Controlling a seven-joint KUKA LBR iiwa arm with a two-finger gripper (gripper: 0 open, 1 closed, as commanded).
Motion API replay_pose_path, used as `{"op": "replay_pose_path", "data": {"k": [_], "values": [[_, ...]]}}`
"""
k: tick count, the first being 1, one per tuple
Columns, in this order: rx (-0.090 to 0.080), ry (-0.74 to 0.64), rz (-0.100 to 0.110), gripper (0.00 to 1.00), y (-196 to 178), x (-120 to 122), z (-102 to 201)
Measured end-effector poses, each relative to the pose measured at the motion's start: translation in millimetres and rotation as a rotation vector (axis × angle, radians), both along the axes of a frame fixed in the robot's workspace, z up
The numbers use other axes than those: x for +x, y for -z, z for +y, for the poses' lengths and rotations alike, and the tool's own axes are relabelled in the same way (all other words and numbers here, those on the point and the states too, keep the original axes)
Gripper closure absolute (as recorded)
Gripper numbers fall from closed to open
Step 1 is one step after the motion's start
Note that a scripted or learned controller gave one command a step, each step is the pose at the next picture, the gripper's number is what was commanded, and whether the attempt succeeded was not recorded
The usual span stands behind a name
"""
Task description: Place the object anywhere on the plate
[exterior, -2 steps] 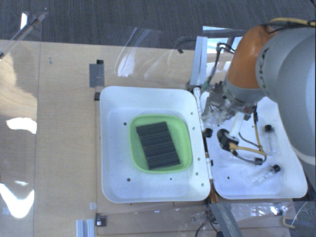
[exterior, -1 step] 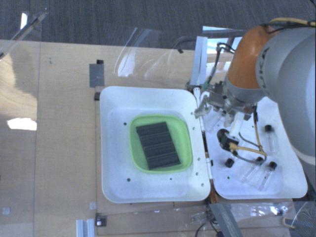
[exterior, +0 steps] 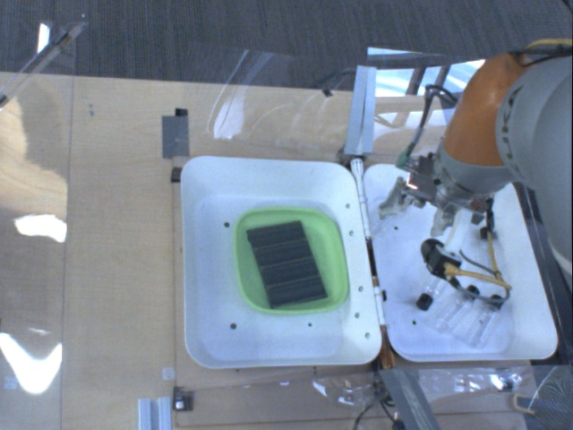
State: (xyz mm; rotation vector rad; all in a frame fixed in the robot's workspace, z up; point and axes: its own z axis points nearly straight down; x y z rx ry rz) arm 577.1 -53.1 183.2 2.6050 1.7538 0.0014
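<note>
Wooden bench (exterior: 107,240) with a dark carpet behind it carries the two white bins. The gripper (exterior: 466,319) hangs low over the right bin (exterior: 528,334). Its clear fingers (exterior: 448,310) seem to stand apart, and I see nothing between them, though they are pale against the white floor and hard to read. Just beside them, toward the arm (exterior: 483,115), lie black and yellow cables (exterior: 461,276) of the wrist.

The block (exterior: 286,263), dark and ridged, is well apart from the fingers, across the double wall between the bins. It lies flat on the green plate (exterior: 243,240) in the left bin (exterior: 201,240), slightly turned, with green rim showing on all its sides.

By my judgement the placing is done, so the step in hand is only to leave it so. To do this well, the gripper should rise straight up from the right bin before any sideways travel, so that the fingers and cables clear the walls. It should not pass low over the plate, because a touch could push the block onto the rim or tilt the light plate. If a check is wanted, the block lying fully inside the rim is enough.
</note>
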Motion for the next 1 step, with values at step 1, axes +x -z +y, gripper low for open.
{"op": "replay_pose_path", "data": {"k": [1], "values": [[-0.002, -0.063, -0.004, 0.00, -11.7, 14.8, -96.7]]}}
